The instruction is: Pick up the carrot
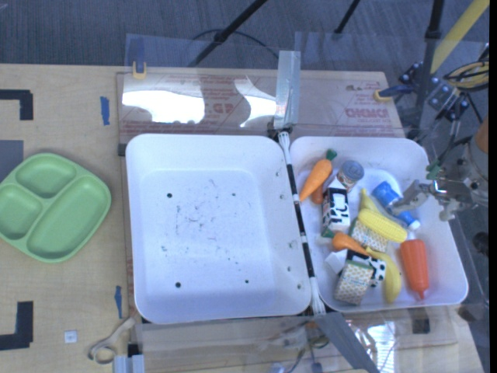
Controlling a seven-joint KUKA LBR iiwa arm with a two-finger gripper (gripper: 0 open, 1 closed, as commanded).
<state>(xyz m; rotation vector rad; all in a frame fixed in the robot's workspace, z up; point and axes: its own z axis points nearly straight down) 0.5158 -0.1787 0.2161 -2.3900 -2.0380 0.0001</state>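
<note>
My reach ends over a pale plywood bench top point(70, 92) marked with black tape corners point(19, 103) and short blue tape strips point(104, 110). A light green three-compartment plastic plate point(51, 206) lies at its left side. Behind the bench, a dark grey-blue carpeted floor point(93, 10) carries black tripod legs point(256, 6). Clear plastic panels point(194, 99) along the back catch bright glare.
</note>
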